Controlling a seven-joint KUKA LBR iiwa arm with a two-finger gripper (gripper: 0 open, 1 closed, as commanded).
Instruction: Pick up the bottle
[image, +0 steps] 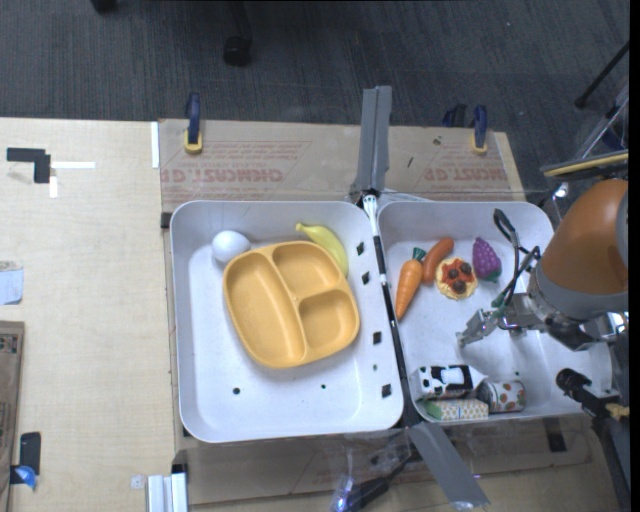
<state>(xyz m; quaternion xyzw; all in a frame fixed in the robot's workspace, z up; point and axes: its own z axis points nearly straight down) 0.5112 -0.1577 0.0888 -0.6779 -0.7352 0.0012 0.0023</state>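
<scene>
Claw (478, 328) over middle of right bin (535, 215), metal fingers slightly apart, nothing between them. Bottle (446, 379), stubby, black-and-white cow print, lies on its side at the bin's front edge, touching a printed carton (460, 408). Glossy yellow divided plate (291, 303) fills left bin

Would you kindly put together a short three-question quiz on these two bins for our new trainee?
1. True or false: the black-and-white bottle stands on the yellow plate.
2. Which thing lies right beside the yellow plate? A) a banana B) a spoon C) a cup
3. Fill in: the hand is over the ____ bin.

Key: 1 false; 2 A; 3 right
</scene>
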